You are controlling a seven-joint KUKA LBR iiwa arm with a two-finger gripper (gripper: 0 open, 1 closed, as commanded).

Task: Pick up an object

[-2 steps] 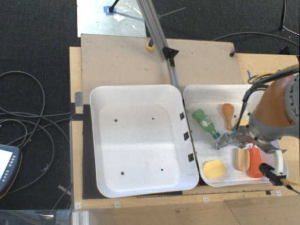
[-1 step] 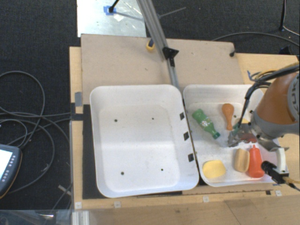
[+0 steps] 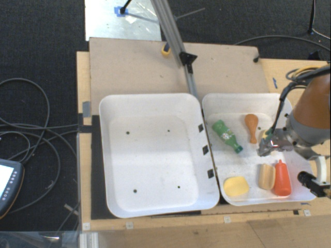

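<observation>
The right bin (image 3: 243,101) holds a green bottle (image 3: 226,136), a tan drumstick-shaped piece (image 3: 252,127), a yellow round piece (image 3: 236,186), a tan bread-like block (image 3: 266,176) and a red ketchup bottle (image 3: 282,179). My gripper (image 3: 266,147) hangs over the right bin's middle, just right of the green bottle and above the bread block. The wrist hides its fingertips, and nothing shows between them.
The left bin (image 3: 111,154) lies beside the right one, sharing a divider with black clips (image 3: 205,150). A grey pole (image 3: 170,27) slants in from the top. Cables run along the right edge near the arm (image 3: 313,110).
</observation>
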